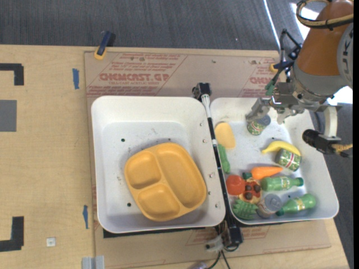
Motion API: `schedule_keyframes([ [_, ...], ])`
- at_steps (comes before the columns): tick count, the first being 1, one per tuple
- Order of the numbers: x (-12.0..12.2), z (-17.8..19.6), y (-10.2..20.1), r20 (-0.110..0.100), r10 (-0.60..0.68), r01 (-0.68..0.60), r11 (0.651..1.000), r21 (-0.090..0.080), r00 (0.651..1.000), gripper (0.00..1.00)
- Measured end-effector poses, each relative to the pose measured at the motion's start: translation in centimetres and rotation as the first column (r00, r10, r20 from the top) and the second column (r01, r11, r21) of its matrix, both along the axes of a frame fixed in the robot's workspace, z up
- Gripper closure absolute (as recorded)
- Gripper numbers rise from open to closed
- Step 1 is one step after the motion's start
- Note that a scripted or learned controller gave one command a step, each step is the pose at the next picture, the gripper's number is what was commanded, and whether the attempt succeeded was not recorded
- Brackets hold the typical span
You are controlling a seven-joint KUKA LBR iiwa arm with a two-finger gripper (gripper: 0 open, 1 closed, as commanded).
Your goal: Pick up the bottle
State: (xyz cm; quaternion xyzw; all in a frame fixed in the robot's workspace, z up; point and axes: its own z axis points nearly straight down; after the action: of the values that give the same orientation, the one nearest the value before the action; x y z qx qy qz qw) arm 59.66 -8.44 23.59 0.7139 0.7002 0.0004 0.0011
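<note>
On the counter, the left bin holds a yellow divided plate with 3 compartments, lying tilted toward the near edge. A black clamp sits at the far end of the seam between the 2 bins. In the right bin, a pale yellow piece lies near the seam with a green pod just below it. Near the front wall lie 2 green bottles, both on their sides, beside an orange carrot, a banana and a green can. At the bin's far side, the end effector hangs directly over a small green can, its fingers spread apart around the can's top, well apart from the bottles.
</note>
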Motion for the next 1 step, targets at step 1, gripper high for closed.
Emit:
schedule_keyframes([
  [1,-8.65,-11.25,-1.06,-0.004,-0.125,0.125,0.992,0.001,0.992,0.0],
])
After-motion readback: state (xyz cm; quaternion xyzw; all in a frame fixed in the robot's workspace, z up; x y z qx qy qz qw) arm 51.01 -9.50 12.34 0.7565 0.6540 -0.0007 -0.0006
